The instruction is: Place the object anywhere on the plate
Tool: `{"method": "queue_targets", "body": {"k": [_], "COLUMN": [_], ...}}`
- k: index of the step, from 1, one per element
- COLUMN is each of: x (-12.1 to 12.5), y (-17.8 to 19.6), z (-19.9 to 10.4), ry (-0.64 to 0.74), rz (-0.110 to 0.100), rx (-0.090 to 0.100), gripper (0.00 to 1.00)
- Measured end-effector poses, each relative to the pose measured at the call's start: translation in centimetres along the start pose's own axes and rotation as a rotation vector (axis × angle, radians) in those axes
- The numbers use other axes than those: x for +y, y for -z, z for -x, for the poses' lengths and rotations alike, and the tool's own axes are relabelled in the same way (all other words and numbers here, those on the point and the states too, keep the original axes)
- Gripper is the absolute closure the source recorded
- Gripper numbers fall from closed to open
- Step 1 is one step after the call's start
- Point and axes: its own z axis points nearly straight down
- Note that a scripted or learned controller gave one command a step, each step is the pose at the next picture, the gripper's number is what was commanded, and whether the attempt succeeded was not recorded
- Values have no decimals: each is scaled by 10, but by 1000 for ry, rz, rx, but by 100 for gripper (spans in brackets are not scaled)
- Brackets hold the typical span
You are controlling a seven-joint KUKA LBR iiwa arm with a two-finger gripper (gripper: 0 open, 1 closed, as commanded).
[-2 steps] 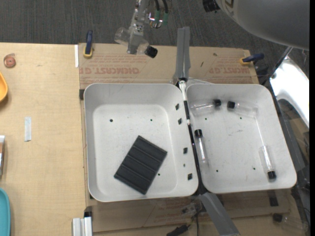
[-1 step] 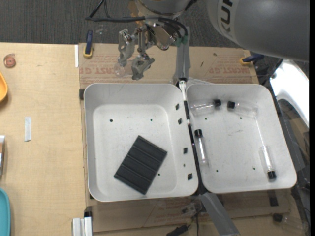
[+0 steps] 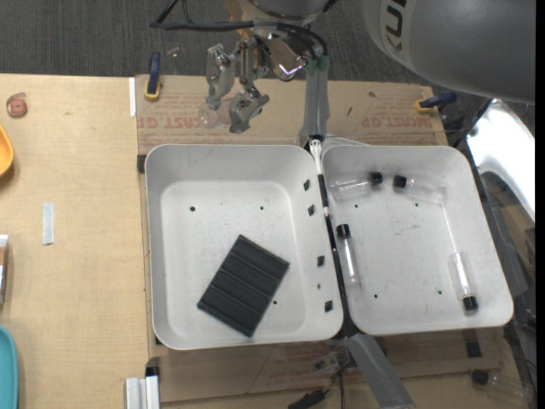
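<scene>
A black ribbed rectangular plate [image 3: 244, 285] lies flat and turned at an angle in the front half of the left bin [image 3: 170, 228]. Several clear plastic tubes with black caps lie in the right bin [image 3: 477, 228]. One tube [image 3: 347, 252] rests along its left wall, another [image 3: 464, 281] sits near the front right corner, and two [image 3: 387, 181] lie at the back. My gripper [image 3: 226, 116] hangs high behind the left bin's back rim, over the cardboard. It is open, with nothing between its fingers.
Brown cardboard [image 3: 366, 113] lies under the bins and behind them, held by a blue and yellow clamp [image 3: 153, 77]. A wooden tabletop [image 3: 68, 228] stretches to the left. The grey arm [image 3: 460, 24] crosses the top right.
</scene>
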Motion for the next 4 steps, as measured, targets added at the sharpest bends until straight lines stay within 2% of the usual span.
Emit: {"method": "queue_targets", "body": {"k": [1,4], "x": [-6,-13], "y": [52,80], "z": [12,14], "ry": [313,294], "rz": [0,2], "rx": [2,-14], "gripper": [100,100]}}
